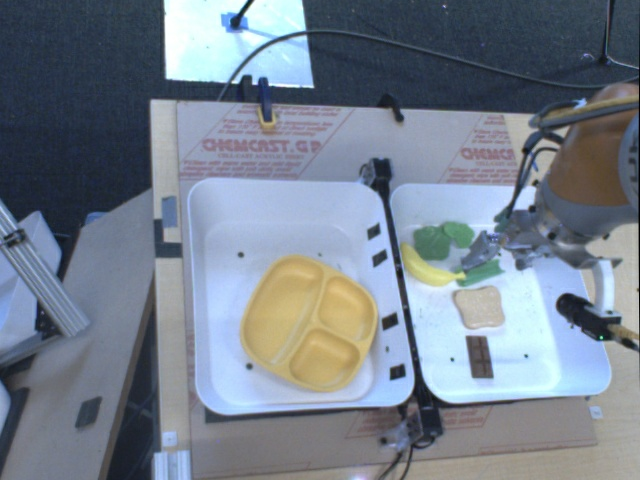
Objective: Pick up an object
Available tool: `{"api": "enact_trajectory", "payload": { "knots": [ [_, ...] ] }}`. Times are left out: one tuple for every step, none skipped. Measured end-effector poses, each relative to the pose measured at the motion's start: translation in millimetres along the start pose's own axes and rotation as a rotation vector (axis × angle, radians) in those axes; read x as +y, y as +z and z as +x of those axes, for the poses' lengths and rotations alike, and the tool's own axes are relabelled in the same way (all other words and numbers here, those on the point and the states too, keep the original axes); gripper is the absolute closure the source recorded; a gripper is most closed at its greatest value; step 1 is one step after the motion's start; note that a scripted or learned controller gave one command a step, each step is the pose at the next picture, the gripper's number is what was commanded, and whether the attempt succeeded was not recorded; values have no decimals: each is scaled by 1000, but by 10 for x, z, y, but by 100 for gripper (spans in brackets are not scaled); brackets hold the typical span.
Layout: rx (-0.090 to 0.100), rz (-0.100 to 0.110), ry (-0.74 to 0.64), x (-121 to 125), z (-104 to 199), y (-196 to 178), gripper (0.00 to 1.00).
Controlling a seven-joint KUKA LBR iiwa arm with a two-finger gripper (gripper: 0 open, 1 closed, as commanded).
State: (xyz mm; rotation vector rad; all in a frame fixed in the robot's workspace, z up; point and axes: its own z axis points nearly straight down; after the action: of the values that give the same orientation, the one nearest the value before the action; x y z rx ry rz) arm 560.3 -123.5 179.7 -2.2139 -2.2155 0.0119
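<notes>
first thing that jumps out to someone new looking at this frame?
Probably the yellow divided tray, big and bright, lying in the left bin. Next, the arm's orange band at the right edge, with the gripper low over the right bin near the green pieces and the banana. Below those lie a slice of toast and a brown bar.
</notes>
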Motion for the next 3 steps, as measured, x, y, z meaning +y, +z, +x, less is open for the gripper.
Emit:
{"api": "enact_trajectory", "payload": {
  "knots": [
    [-2, -14, -2, 31, 2, -72, 0],
    [-1, -11, -5, 80, 98, 462, 0],
    [-2, -15, -2, 96, 103, 968, 0]
  ]
}}
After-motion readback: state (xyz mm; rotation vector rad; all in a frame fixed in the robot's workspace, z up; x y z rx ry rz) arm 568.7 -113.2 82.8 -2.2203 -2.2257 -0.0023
